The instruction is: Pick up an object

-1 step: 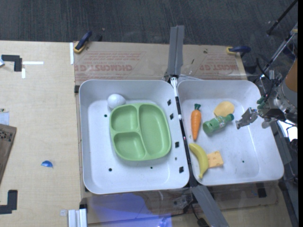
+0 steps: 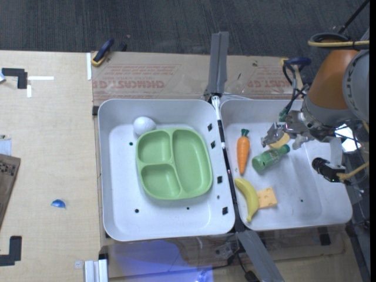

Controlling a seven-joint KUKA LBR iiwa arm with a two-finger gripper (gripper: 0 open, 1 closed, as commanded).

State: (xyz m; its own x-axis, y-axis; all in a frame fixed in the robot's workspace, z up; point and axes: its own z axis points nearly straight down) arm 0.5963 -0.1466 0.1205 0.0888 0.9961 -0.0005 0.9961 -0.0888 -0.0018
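Note:
My gripper [image 2: 277, 136] hangs low over the right bin [image 2: 305, 213], at its upper middle. Right under it lies a green bottle [image 2: 269, 158], tipped on its side, with a small yellow piece [image 2: 284, 139] against the gripper's tip. An orange carrot [image 2: 242, 151] with a green top lies upright in the picture, left of the bottle. At the bin's front left are a banana [image 2: 247, 197] and a yellow cheese wedge [image 2: 267, 198].
The left bin [image 2: 114, 216] holds a green divided plate [image 2: 174, 163] and a white ball [image 2: 144, 124] at its back left. A grey divider [image 2: 218, 69] rises between the bins. The arm's orange band [image 2: 330, 81] and cables stand at the right.

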